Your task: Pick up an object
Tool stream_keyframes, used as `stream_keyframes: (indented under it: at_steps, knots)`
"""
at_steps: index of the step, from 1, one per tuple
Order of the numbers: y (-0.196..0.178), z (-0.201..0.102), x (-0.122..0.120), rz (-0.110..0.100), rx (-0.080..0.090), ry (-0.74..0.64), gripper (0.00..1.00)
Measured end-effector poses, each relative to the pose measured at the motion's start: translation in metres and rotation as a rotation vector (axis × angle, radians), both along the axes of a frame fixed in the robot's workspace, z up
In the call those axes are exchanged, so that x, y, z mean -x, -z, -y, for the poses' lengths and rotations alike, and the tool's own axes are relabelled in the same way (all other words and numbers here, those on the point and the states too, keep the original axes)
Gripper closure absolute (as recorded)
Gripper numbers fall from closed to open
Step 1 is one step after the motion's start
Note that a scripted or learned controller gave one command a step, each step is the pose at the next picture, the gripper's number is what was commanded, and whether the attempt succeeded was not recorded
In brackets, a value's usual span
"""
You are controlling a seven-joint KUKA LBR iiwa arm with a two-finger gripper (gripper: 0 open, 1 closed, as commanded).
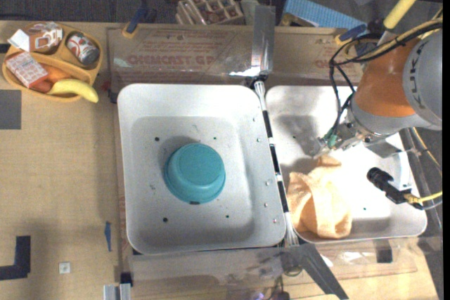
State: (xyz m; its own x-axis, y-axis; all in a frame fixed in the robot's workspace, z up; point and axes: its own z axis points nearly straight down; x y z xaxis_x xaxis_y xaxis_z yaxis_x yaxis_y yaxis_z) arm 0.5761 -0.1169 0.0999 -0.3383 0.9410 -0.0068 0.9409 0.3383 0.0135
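A peach-coloured cloth (320,201) lies crumpled in the right bin (302,109), against its left wall and front edge. My gripper (332,144) hangs just above the cloth's upper tip, which rises in a small peak toward it. The view does not show whether the cloth is gripped. A teal bowl (195,172) sits upside down in the middle of the left bin (140,116), well away from the gripper.
The arm with its orange band (383,84) comes in over the right bin's far right corner. A yellow tray (49,74) with a banana and food packets rests on the bench at the far left. A cardboard strip (183,56) runs behind the bins.
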Motion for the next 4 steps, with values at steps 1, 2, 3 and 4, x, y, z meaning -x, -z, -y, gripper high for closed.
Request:
stream_keyframes:
  at_steps: [1, 2, 3, 4]
  knots:
    - [0.000, 0.000, 0.000, 0.000, 0.000, 0.000, 0.00]
    - [0.011, -0.006, 0.030, -0.006, -0.001, 0.032, 0.00]
    - [0.000, -0.004, 0.029, 0.000, -0.001, 0.037, 1.00]
    - [0.000, -0.004, 0.029, 0.000, -0.001, 0.038, 0.00]
